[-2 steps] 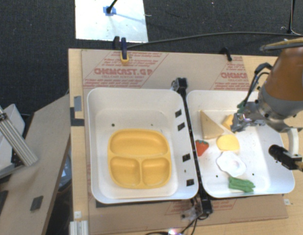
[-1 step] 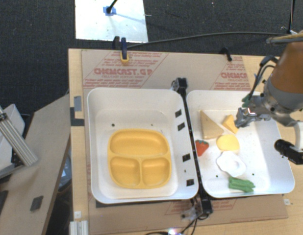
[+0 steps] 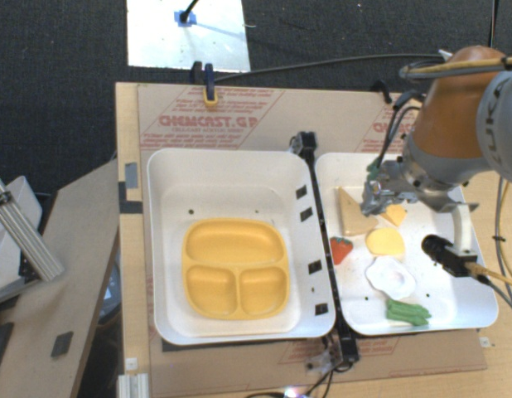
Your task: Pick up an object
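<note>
likely light and stiff, the yellow cheese wedge suits a pinch across its edges; gripper jaw spread unreadable.

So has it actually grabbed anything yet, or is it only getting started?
Nothing looks picked up yet. The claw hangs low over the right bin, near the yellow wedge. The strawberry, yellow disc, white piece and green piece lie in that bin. Left: closing on one and lifting it.
</note>
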